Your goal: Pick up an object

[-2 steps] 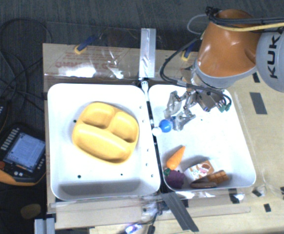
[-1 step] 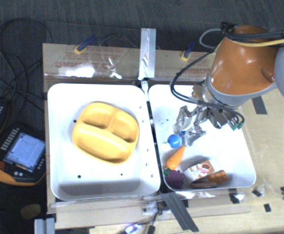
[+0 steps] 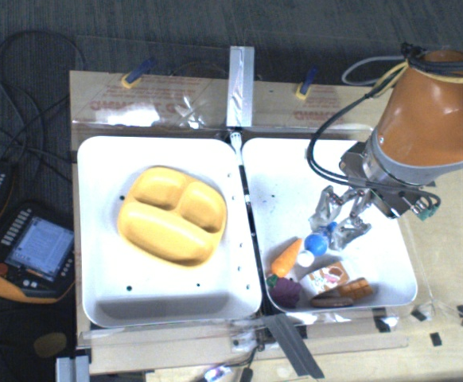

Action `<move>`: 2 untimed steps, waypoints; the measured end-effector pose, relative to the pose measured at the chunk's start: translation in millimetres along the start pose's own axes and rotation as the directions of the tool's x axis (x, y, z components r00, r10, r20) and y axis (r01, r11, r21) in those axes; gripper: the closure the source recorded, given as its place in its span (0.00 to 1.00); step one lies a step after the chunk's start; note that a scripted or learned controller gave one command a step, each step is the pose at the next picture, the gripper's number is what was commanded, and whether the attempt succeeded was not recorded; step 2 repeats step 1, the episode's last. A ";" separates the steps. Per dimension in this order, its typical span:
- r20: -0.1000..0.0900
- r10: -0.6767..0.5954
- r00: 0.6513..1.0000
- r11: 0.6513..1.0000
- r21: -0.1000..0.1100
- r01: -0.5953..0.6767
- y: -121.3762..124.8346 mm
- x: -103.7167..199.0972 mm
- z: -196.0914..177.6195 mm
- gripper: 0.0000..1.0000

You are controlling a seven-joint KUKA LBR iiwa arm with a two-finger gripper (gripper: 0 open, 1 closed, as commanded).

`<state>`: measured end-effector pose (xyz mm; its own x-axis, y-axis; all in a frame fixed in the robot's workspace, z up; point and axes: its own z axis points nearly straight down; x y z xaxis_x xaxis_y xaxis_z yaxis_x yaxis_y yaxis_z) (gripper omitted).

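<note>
Arm over the right-hand bin, gripper down among the small items.

From above, the gripper (image 3: 339, 217) hangs low in the right bin (image 3: 283, 165), its fingers spread apart with nothing between them (a blue-and-white ball (image 3: 316, 244) sits just beside its tips). An orange carrot (image 3: 286, 257), a purple piece (image 3: 286, 292) and a brown piece (image 3: 344, 291) crowd the near corner. The left bin (image 3: 104, 165) holds a big yellow bread-like lump (image 3: 173, 215).

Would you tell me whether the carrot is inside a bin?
Inside: the carrot lies on the right bin's floor near its front-left corner.
</note>
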<state>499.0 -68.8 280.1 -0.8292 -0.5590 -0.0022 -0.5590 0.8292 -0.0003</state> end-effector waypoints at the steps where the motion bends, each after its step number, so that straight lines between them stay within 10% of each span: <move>1: -0.001 -0.254 0.967 0.967 -0.001 0.254 -21.8 -2.2 26.1 1.00; 2: -0.001 -0.254 0.967 0.967 -0.001 0.254 -21.8 -2.2 26.1 1.00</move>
